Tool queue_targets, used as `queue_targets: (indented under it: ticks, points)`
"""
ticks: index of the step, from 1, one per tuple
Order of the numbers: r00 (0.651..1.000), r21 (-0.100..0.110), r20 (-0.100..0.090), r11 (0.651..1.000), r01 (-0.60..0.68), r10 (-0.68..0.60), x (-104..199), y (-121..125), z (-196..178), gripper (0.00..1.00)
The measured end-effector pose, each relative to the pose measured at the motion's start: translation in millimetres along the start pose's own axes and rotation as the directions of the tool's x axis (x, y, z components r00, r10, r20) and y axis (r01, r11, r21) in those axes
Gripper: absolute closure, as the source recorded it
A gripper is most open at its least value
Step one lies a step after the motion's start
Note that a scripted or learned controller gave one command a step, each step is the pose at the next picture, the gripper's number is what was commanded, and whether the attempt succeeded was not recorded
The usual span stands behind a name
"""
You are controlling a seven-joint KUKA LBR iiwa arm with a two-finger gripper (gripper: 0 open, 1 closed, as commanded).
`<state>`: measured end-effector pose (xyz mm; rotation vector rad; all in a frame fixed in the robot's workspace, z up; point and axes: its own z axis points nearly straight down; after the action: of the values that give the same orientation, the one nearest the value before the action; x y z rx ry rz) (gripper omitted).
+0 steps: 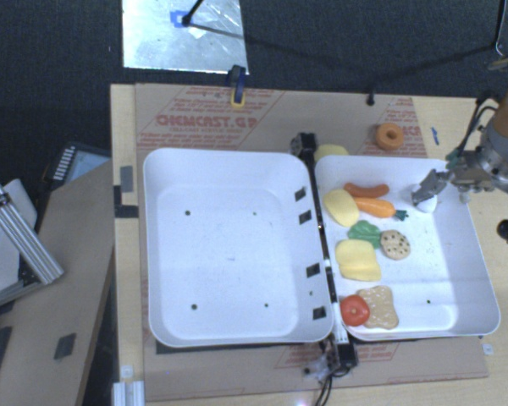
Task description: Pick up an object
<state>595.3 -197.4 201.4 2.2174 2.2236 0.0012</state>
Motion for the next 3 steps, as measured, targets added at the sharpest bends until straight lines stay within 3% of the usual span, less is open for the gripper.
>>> queue_targets:
  ticks: [1, 2, 3]
  points:
    - [1.0, 0.003, -0.004, 1.0, 0.009, -0.009, 80, 17, 122, 0.0]
    - [1.0, -0.007, 0.001, 1.0, 0.003, -0.003, 74, 19, 104, 1.0]
    - [1.0, -0.019, -0.003, 1.0, 0.013, -0.013, 171, 77, -30, 1.0]
